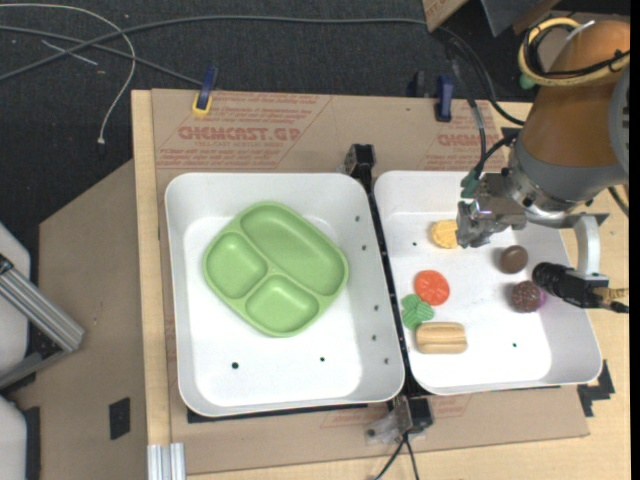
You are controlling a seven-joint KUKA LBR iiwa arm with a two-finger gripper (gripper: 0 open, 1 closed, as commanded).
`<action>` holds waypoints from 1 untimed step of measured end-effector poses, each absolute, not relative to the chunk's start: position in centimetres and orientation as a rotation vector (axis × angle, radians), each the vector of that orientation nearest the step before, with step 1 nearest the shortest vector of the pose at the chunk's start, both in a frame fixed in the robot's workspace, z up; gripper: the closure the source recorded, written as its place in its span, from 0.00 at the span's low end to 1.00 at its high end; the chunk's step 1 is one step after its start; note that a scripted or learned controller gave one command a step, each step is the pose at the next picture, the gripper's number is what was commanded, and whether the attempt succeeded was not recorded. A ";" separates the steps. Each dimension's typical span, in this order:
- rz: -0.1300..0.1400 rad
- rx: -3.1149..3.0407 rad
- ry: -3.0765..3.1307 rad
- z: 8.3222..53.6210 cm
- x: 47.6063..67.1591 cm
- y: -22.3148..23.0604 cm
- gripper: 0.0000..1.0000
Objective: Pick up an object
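Two shallow white bins sit side by side on a cardboard-covered bench, the left bin (190,358) holding a green three-compartment plate (275,268) that lies flat near its middle. The right bin (500,363) carries a scatter of toy food: a yellow piece (444,234) near the bin's far left area, a red tomato-like piece (432,287) below it, a green leafy piece (416,311) just beside the tomato, and a tan bread roll (440,337) touching the leafy piece's lower edge. Toward the right lie a brown round piece (513,259) and a dark purple one (526,296). The grey arm with its orange band (575,98) reaches in from the right, its gripper (474,224) low over the right bin, just beside the yellow piece. Whether the gripper is spread or closed cannot be told from this angle, and nothing is seen held in it.
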State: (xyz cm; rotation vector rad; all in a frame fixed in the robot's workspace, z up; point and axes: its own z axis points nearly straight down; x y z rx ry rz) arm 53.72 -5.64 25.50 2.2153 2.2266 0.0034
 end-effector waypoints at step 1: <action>-0.002 2.220 2.229 24.1 54.1 -0.7 1.00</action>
